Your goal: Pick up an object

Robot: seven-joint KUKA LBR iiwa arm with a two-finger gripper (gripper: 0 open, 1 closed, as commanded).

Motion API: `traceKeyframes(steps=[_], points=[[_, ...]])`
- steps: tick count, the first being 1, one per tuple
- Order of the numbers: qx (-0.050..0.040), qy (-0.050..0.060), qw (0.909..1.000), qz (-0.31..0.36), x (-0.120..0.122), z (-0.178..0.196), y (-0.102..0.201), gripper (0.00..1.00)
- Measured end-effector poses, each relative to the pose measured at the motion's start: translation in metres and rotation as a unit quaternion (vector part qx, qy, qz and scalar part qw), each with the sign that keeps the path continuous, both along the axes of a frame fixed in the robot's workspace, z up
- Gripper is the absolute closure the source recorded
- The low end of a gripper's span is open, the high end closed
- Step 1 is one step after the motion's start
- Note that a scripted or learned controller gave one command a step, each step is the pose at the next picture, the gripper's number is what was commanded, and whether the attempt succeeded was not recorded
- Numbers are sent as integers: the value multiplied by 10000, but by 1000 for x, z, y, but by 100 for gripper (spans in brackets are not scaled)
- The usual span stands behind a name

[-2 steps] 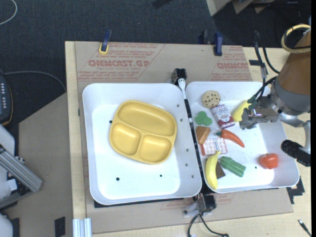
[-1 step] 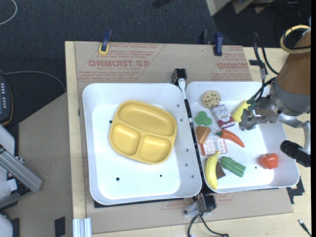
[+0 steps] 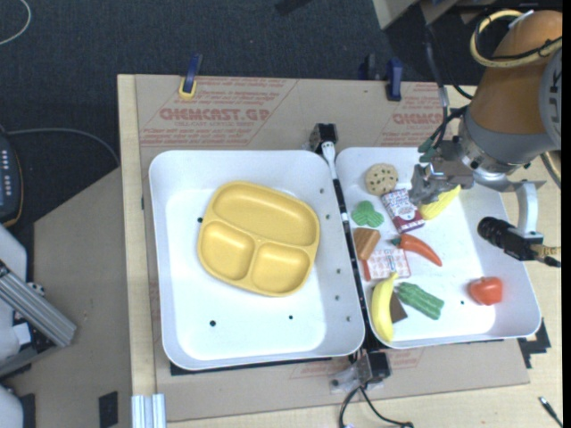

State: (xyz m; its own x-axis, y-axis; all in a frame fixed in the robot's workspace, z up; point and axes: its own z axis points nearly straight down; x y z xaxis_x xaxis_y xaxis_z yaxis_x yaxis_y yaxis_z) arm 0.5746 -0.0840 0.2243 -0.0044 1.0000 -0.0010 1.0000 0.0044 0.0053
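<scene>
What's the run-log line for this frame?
arm: over right white bin | gripper: at small yellow banana-shaped toy, grasp unconfirmed | left bin: yellow three-compartment plastic tray

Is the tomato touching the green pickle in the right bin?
Apart. The camera view shows the tomato near the bin's right side and the green pickle further left, with a plain strip of bare white bin floor between them.

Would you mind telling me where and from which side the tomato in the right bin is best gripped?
Probably across the tomato's round red body, coming straight down from above. It sits apart from the other toys near the right bin's right wall, so there looks to be room on either side. The gripper is now farther back, over the yellow toy.
</scene>
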Motion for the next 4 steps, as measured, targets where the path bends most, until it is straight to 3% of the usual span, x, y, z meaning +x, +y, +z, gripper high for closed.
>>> traceKeyframes(steps=[1,2,3,4], points=[[7,-4,10000,9,46,5,43,100],[5,34,10000,-17,42,0,50,100],[0,3,10000,-12,57,10,51,100],[4,40,10000,-29,44,7,51,100]])
